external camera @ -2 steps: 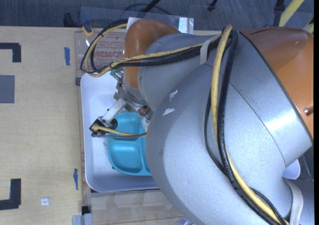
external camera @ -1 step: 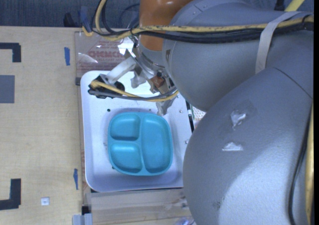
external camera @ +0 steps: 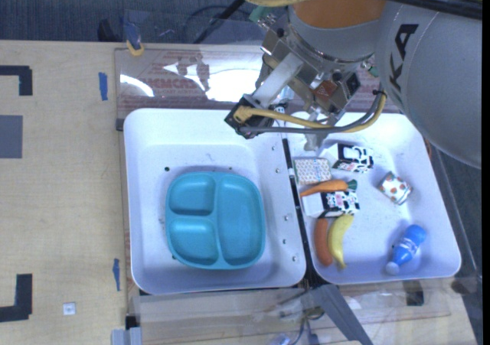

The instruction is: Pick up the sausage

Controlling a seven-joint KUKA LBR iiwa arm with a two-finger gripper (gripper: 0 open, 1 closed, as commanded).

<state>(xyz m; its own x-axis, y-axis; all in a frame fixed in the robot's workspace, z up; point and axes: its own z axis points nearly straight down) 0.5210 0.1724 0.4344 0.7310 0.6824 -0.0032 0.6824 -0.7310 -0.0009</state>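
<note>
Arm: we see the grey arm (external camera: 429, 45) with its orange band reaching in from the right edge of the worktop (external camera: 61, 183), its wrist hanging over the far rim where the two bins meet
Claw: we place the claw (external camera: 318, 137) above the far end of the right bin, near the divide; we cannot tell whether it stands apart or together, as the wrist body and cables cover it; we see nothing clamped in it
Sausage: we find the sausage (external camera: 322, 242), reddish-brown, lying in the right bin close to its left wall and toward the near edge; it lies just beside the banana, on that fruit's left, apparently touching it; it is well apart from the claw
Banana: we see the banana (external camera: 338, 239) lying lengthwise, pointing from far to near
Carrot: the carrot (external camera: 328, 187) lies crosswise just beyond the sausage, between a patterned packet (external camera: 311, 170) and a black-and-white item (external camera: 341, 201)
Right bin: the right bin (external camera: 440, 221) also carries a blue bottle (external camera: 406, 248) near its near right corner and a small white and red item (external camera: 394, 188) toward the right wall
Left bin: the left bin (external camera: 145, 144) holds a blue divided plate (external camera: 217, 219) lying flat in its near half
</note>
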